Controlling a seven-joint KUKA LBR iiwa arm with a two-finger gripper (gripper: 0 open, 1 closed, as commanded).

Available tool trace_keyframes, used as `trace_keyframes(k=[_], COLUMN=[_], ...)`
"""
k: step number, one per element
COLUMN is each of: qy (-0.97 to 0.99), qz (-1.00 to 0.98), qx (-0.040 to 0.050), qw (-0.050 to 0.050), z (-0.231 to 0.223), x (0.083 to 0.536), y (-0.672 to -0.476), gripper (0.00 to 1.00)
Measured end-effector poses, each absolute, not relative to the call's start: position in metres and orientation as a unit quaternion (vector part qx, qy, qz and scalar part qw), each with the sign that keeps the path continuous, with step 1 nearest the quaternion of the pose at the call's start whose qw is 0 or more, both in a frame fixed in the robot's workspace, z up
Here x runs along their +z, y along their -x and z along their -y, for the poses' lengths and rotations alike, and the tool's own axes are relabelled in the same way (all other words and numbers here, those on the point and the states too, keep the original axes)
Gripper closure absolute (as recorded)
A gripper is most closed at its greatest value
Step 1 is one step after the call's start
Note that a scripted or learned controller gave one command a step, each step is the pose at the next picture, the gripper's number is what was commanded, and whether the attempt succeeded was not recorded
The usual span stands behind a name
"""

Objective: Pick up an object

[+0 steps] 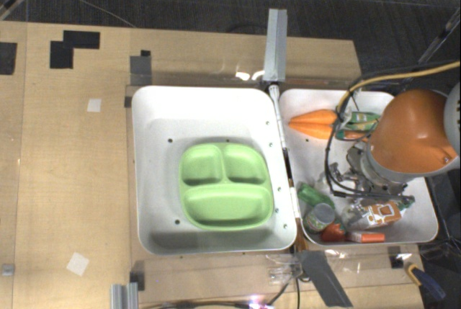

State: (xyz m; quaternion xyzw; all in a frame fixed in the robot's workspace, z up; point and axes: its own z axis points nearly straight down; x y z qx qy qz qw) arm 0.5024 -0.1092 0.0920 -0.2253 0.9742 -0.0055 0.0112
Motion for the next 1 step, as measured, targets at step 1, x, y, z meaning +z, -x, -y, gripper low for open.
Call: trace_keyframes(k=[1], qy=[0.307], qz=[-0.952], qx=[-0.0068], qw=[0.012], z=[0.0865], x=[0.0923], y=[-0.5047], gripper=[0.0])
